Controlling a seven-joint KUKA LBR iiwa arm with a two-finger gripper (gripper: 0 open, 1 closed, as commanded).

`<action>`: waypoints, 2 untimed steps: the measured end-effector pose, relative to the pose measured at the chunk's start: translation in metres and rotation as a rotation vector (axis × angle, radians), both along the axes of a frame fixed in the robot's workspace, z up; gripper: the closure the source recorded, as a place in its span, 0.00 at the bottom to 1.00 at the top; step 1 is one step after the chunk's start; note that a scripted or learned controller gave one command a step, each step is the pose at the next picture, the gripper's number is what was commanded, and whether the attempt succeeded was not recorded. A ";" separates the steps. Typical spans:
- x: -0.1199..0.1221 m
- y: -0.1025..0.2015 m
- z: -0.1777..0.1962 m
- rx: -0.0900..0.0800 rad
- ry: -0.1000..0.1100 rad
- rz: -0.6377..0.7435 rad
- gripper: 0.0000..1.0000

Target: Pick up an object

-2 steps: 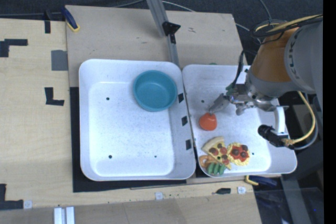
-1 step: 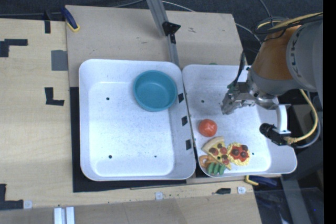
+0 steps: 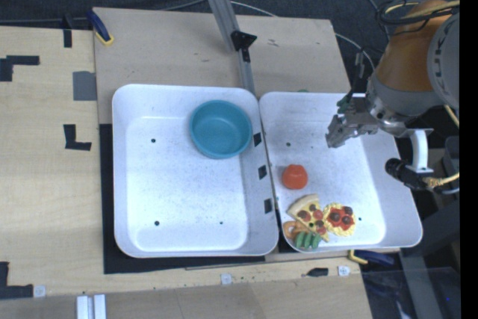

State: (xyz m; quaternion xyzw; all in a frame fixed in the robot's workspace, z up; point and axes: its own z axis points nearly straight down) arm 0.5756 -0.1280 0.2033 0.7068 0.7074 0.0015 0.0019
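Two white bins on a tabletop (image 3: 299,48), seen from above. The arm (image 3: 418,56) reaches in from the right, and its gripper (image 3: 337,137) hangs over the upper part of the right bin (image 3: 373,235); whether the fingers are spread or pressed together cannot be told, and nothing is visible between them. Below and to the left of the fingers, well apart from them, a small orange object (image 3: 294,177) lies on the bin floor. Farther below, at the bin's near edge, rest a pizza slice toy (image 3: 307,211), a yellow piece with red spots (image 3: 340,219) touching it, and a green piece (image 3: 305,239). Far left of the fingers, a blue bowl (image 3: 220,128) sits upright in the upper right corner of the left bin (image 3: 149,198).
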 end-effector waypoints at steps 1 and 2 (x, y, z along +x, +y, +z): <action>0.000 0.000 0.033 0.000 0.003 0.000 1.00; 0.002 0.053 0.027 0.001 0.006 0.003 1.00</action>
